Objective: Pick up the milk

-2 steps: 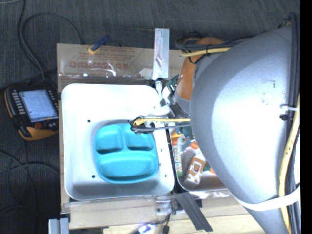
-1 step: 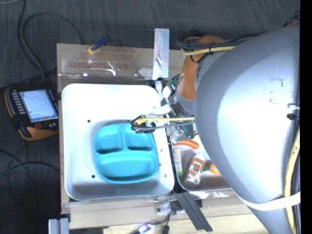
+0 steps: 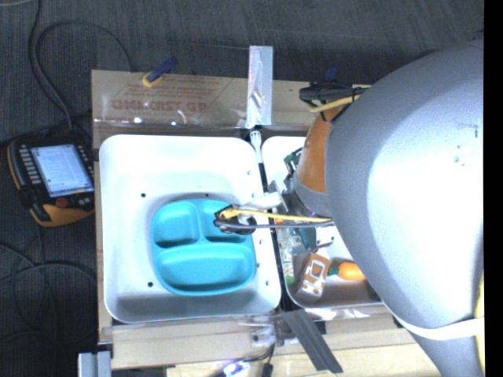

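A small brown and white carton (image 3: pixel 314 274), which looks like the milk, lies in the right bin (image 3: pixel 271 151) near its front. The arm's orange band (image 3: pixel 316 162) sits above it, and the big grey arm body covers most of that bin. The gripper (image 3: pixel 279 204) hangs low over the wall between the two bins, behind and to the left of the carton. I see nothing held in it.
A blue divided tray (image 3: pixel 200 250) lies in the left bin (image 3: pixel 126 210). Beside the carton are an orange thing (image 3: pixel 350 272) and a clear bottle-like thing (image 3: pixel 290 250). A teach pendant (image 3: pixel 55 173) lies on the floor at the left.
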Robot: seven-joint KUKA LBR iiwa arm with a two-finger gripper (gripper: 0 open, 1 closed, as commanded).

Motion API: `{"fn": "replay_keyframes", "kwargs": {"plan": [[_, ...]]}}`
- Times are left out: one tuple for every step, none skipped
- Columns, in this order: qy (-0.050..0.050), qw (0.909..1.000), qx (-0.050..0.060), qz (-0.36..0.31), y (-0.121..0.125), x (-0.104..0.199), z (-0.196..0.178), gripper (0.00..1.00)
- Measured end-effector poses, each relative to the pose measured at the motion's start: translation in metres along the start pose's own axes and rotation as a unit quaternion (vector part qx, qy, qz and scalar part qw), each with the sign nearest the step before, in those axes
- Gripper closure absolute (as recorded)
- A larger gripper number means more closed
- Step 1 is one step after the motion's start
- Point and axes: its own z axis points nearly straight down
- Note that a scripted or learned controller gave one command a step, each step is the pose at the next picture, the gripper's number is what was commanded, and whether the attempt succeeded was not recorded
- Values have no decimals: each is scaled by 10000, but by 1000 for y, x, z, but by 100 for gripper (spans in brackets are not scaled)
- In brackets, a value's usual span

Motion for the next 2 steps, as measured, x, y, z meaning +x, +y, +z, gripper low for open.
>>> {"fn": "replay_keyframes", "kwargs": {"plan": [[2, 10000, 5, 2, -2, 10, 0, 100], [23, 10000, -21, 6, 57, -16, -152, 100]]}}
